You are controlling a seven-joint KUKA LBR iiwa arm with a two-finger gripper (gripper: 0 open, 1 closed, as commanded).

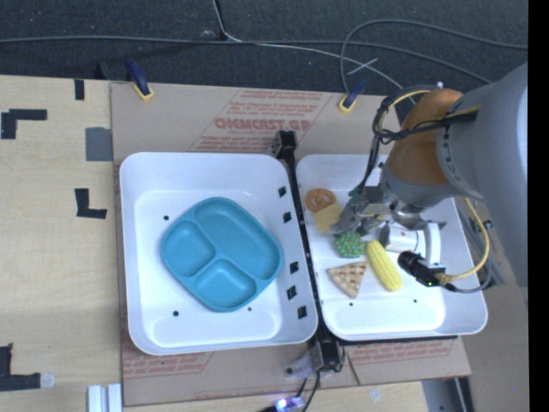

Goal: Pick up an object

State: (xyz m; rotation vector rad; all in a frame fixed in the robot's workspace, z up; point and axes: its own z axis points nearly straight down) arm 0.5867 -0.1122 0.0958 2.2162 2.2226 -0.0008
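In the right bin (412, 316) lie a small brown bun (321, 199), a pale yellow block (326, 219), a green broccoli piece (348, 245), a yellow corn cob (383, 264) and a tan pizza slice (348, 276). My gripper (354, 219) hangs low over the bin, just above the broccoli and right of the yellow block. Its dark fingers point down-left toward these items. I see nothing clearly held between them.
The left bin (146, 307) holds a blue three-compartment plate (221, 252). A black divider (298, 247) runs between the bins. The grey arm with its orange band (425, 136) covers the right bin's upper right. Cables cross the dark floor behind.
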